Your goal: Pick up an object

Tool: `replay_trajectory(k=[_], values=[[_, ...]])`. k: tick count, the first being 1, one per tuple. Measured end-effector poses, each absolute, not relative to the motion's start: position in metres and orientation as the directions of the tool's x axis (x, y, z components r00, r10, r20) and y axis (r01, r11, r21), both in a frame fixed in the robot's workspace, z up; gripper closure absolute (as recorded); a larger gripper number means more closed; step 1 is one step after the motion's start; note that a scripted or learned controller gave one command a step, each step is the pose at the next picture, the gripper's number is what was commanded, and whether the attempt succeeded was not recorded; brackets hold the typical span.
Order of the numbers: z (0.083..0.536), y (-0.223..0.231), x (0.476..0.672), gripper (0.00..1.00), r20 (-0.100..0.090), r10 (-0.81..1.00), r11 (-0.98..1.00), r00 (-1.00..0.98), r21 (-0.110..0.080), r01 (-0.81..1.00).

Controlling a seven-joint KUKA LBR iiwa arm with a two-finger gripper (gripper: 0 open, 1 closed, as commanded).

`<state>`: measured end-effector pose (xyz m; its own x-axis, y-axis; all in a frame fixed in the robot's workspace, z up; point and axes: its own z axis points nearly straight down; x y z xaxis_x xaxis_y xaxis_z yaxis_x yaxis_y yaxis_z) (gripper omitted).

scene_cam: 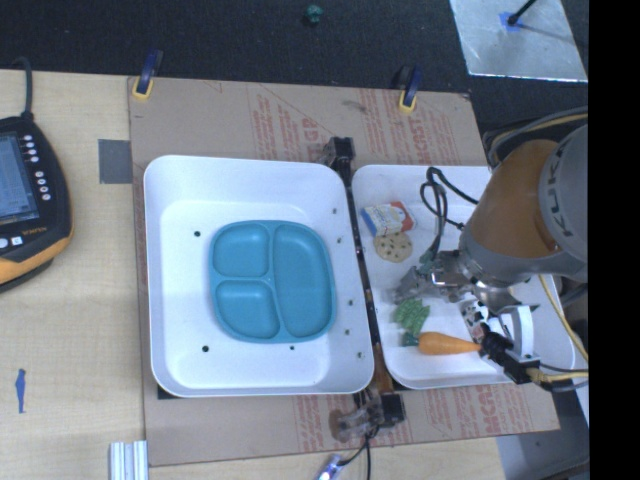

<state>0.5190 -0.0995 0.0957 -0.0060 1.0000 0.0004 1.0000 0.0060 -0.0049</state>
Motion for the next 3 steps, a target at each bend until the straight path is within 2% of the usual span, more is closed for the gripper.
replay_trajectory(k=[1, 2, 3], values=[[0.091, -0.094, 0.503, 0.0, 0.001, 1.0, 0.004, -0.004, -0.005, 1.0], [0.092, -0.1, 0.512, 0.0, -0.001, 1.0, 0.004, -0.004, -0.002, 1.0], [0.091, -0.092, 0.497, 0.0, 0.001, 1.0, 0.003, -0.003, -0.005, 1.0]])
